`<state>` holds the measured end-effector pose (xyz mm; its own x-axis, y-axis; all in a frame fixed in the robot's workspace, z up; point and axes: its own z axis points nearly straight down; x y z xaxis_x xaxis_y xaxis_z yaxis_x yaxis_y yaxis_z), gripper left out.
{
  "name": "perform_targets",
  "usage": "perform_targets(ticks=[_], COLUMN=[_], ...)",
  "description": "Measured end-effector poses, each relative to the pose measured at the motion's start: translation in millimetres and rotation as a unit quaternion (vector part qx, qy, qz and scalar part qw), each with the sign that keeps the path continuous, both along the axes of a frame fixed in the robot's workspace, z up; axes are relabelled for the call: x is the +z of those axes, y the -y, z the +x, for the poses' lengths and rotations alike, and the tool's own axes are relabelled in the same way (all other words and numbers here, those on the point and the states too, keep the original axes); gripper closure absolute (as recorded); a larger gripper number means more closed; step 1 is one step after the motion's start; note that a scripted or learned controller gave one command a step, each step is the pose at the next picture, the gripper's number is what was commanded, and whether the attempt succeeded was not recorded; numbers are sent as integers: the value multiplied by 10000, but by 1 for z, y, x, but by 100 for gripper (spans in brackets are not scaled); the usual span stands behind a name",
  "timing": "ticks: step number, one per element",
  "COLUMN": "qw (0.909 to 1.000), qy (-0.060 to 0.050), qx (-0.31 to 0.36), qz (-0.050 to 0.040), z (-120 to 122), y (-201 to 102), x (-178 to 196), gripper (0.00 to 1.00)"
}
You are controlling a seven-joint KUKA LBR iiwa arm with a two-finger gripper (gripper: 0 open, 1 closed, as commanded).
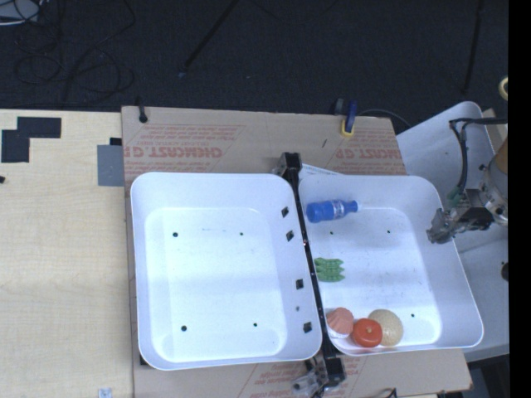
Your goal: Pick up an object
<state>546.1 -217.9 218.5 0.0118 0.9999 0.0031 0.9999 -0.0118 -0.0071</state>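
Observation:
The right bin (pixel 448 305) holds a blue bottle (pixel 331 211) lying on its side near the back left. A small green object (pixel 328 269) rests by the divider. At the front edge sit a pink piece (pixel 339 321), a red round object (pixel 367 332) and a beige round object (pixel 387 326), close together. My gripper (pixel 448 223) hangs at the right rim of this bin, well right of the bottle, with nothing seen between its fingers.
The left bin (pixel 141 264) stands beside the right one, joined by a black divider (pixel 303 255). Brown cardboard (pixel 216 143) lies under both bins. A blue and yellow clamp (pixel 349 118) stands at the cardboard's back edge.

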Motion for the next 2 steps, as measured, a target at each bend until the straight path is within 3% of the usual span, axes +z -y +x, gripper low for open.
perform_targets(ticks=[1,2], qw=[10000,10000], qy=[-4,-3], qx=[-4,1], qz=[1,3], z=[0,0], y=[0,1], x=[0,9], gripper=[0,100])
